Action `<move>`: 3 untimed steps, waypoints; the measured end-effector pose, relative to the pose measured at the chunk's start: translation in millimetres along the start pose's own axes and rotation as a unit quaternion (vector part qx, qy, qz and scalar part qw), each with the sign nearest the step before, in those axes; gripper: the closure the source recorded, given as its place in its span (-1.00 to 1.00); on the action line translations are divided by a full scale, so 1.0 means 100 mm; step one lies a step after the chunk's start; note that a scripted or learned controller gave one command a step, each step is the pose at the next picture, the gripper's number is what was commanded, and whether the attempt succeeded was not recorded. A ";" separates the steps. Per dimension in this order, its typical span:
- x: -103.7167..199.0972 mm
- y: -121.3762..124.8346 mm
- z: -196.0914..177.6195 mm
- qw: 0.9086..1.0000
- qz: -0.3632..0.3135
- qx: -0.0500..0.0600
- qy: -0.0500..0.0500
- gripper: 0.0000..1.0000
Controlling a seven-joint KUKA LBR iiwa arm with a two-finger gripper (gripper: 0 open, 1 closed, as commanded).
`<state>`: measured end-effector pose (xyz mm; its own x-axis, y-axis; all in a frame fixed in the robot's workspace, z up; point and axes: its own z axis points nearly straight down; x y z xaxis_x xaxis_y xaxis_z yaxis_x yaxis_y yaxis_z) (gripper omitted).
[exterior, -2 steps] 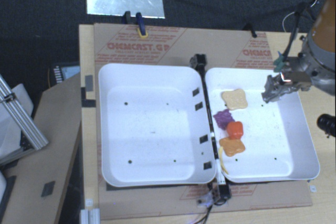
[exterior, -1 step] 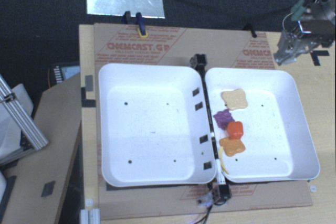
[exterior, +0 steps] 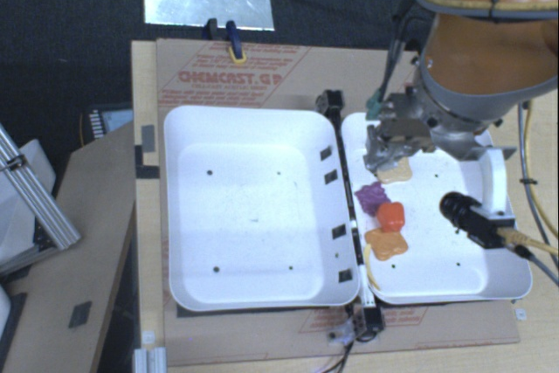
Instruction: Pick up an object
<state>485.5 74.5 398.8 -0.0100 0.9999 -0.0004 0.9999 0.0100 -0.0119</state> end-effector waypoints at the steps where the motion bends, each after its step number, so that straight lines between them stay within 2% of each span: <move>1: 0.63 0.03 -1.06 1.000 -0.001 -0.013 0.003 1.00; 2: 1.22 0.00 -1.34 1.000 0.000 -0.009 0.002 1.00; 3: 1.57 0.01 -1.36 1.000 0.002 -0.007 0.002 1.00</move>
<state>486.1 231.9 535.2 -0.0066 1.0000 0.0027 1.0000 0.0066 0.0022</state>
